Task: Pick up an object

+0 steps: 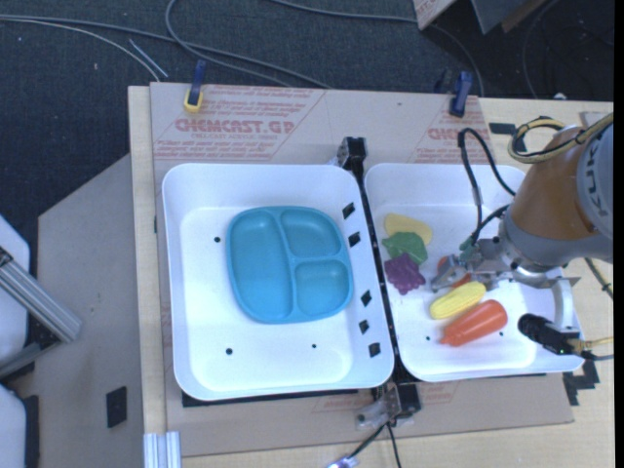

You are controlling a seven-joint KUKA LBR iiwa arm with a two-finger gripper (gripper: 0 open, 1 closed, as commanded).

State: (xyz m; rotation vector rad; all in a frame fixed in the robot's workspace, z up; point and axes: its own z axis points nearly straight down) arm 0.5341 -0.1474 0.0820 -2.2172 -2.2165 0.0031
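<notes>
The right bin [507, 359] holds several toy foods. A yellow piece [408, 228] lies at its upper left, with a green piece [407, 248] just below it and a purple grape bunch [403, 274] under that. A yellow corn-like piece [457, 300] and an orange carrot [475, 323] lie side by side near the bin's middle. My gripper [458, 271] hangs low over the bin, just above the yellow corn-like piece and right of the grapes. A small red bit [444, 262] shows beside it. The arm's orange band [548, 203] rises to the right.
The left bin [195, 291] holds a blue compartment plate [290, 262]. A black divider [363, 252] with clips runs between the bins. Black cables [475, 178] drape over the right bin's upper part. A black part of the arm [546, 331] sits at the right bin's lower right.
</notes>
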